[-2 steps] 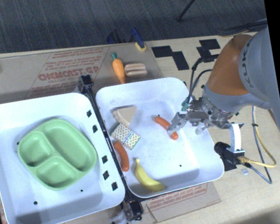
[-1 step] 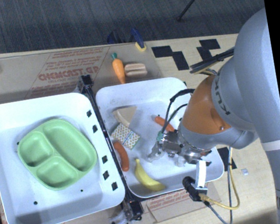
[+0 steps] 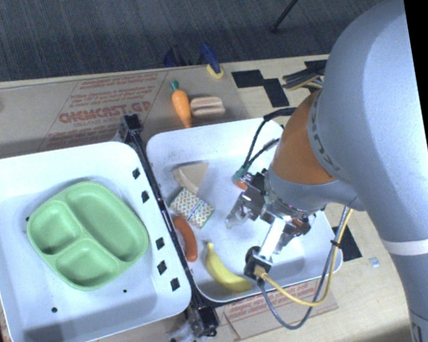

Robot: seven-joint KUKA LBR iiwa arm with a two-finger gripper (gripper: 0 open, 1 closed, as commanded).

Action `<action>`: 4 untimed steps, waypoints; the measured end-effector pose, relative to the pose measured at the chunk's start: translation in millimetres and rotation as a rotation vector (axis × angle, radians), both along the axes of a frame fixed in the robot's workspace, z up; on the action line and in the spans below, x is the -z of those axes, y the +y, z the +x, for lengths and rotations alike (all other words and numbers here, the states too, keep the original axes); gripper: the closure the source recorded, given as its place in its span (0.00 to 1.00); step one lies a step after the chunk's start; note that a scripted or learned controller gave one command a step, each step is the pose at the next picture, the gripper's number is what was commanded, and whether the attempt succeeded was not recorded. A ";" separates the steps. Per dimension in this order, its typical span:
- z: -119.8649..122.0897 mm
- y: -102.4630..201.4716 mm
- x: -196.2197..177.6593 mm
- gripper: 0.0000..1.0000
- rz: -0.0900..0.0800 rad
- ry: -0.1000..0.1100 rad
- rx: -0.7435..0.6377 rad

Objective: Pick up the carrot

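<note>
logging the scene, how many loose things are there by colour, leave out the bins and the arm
orange: 2, the carrot on the bench and the sausage
yellow: 1, the banana
green: 1, the divided plate
tan: 2, the bread wedge and the sandwich
patterned: 1, the little packet
total: 7

Arm (image 3: 383,138) is big, smooth, rounded, light grey shell w/ an orange band (image 3: 297,156) just above the wrist, plus a thin white seam ring across the lower grey segment. Wrist end is a cluttered block of dark & silver metal parts, small black cables looping off the orange section to it, w/ a tiny green-red spot on the side. Gripper (image 3: 251,237) is dark w/ pale metallic pieces; a yellow cable and a grey cable trail from it in a loop back toward the arm body.
</note>
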State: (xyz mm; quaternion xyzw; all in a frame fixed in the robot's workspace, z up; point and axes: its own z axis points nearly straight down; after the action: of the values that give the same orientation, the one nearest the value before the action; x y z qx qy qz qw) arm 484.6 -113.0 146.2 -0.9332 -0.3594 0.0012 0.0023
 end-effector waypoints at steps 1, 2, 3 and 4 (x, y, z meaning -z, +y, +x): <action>94.2 16.4 -102.4 0.00 -0.001 -0.003 -0.066; 149.1 60.6 -44.8 0.00 -0.002 0.002 0.184; 143.2 21.0 47.2 0.00 -0.001 -0.003 0.391; 144.8 22.6 35.8 1.00 0.001 -0.004 0.380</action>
State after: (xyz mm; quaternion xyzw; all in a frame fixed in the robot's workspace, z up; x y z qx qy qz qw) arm 629.4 -90.4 110.4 -0.9843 -0.1765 -0.0014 0.0022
